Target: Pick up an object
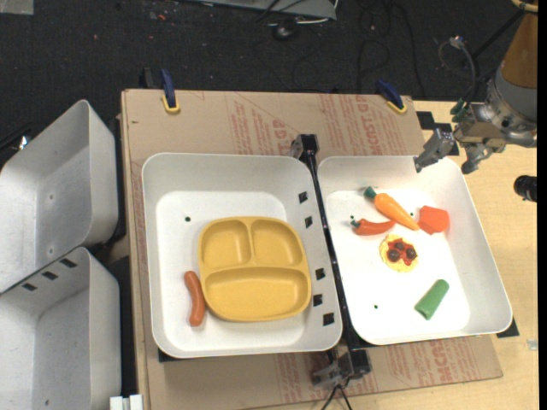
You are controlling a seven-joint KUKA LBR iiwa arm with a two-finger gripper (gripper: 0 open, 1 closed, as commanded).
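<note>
Gripper [450,154] spread wide, holding nothing, above the right bin's [483,254] two o'clock corner. Arm [521,67] cut off at frame's edge.

Two bins sit side by side on the table [256,114]. In the left bin [162,178] a tray [254,269] lies at centre, with a sausage [196,298] just beside it at 8 o'clock. In the right bin [479,229], a carrot [395,207] lies at 12 o'clock, a pepper [373,225] at its 8 o'clock, a block [433,220] at its 3 o'clock. A pizza [400,252] lies near the centre, a cucumber [432,299] at 5 o'clock. The gripper [453,156] hangs over the far rim at 1 o'clock.
</note>
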